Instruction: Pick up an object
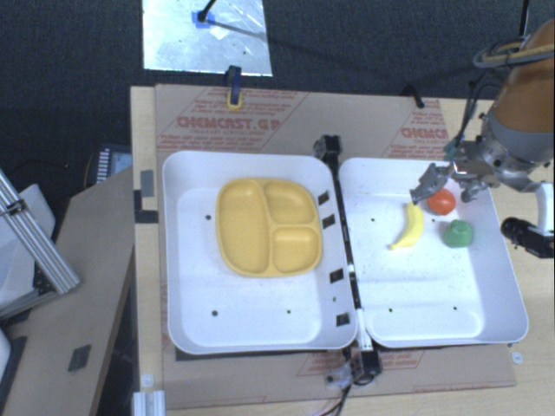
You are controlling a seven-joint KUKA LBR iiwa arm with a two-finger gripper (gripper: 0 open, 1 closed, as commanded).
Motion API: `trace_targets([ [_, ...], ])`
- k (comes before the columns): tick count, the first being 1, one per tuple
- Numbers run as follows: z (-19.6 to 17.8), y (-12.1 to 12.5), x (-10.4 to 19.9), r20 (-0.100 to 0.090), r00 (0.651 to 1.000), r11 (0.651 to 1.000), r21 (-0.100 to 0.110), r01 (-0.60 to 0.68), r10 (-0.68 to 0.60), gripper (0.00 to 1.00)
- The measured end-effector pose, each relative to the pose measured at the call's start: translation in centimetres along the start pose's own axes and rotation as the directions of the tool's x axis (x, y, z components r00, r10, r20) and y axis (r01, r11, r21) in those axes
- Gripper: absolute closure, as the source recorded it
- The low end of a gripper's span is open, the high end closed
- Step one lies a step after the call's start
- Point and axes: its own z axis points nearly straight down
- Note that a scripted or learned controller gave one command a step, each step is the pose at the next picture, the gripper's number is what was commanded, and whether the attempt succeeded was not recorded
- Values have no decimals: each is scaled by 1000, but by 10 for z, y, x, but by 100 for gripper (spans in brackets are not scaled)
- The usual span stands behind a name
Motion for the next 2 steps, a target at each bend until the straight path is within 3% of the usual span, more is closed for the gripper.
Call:
trace_targets([
  [1,-7,2,0,1,1000,1000,-12,2,-2,0],
  [2,43,2,11,0,1000,1000,-8,3,-3,0],
])
